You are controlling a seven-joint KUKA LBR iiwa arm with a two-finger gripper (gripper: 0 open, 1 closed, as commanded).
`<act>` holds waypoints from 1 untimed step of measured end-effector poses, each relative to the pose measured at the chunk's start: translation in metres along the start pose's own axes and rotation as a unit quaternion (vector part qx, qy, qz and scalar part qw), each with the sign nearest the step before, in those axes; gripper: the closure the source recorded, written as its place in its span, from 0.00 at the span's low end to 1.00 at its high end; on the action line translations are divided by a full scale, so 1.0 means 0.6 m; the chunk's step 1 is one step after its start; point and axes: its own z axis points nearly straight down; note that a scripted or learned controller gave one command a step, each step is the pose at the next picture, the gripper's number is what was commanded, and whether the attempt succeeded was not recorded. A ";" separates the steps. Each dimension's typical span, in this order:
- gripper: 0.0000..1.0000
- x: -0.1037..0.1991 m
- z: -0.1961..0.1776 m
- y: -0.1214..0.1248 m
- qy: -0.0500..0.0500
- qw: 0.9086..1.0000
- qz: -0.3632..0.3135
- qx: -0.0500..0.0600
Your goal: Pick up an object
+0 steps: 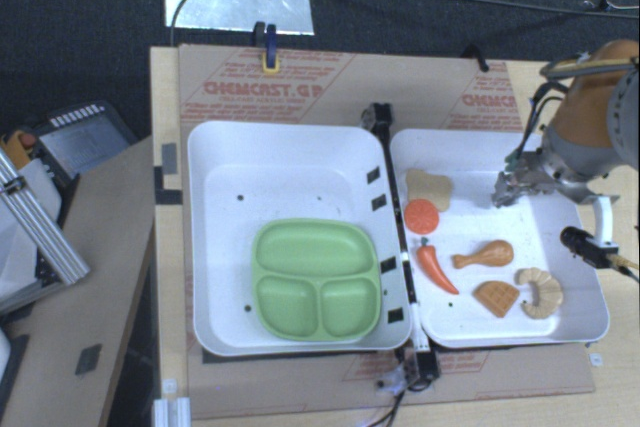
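Note:
The right bin (575, 320) holds several toy foods. A beige bread slice (429, 187) lies at its far left, with a red tomato (421, 216) just in front of it and a red chili pepper (436, 268) nearer still. A brown drumstick (485, 256) rests mid-bin. Close to the front wall are a tan wedge (496, 297) and a pale croissant (541, 291). My gripper (507, 188) hangs over the bin's far right part, right of the bread slice and beyond the drumstick, with nothing seen in it.
A green divided plate (316, 277) sits in the left bin (220, 165). The two bins meet at a black-clipped divider (395, 215). Cardboard (300, 85) lies under both bins, and a grey bench (90, 255) extends to the left.

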 end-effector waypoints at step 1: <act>1.00 -0.013 -0.085 0.014 0.000 1.000 0.000 -0.001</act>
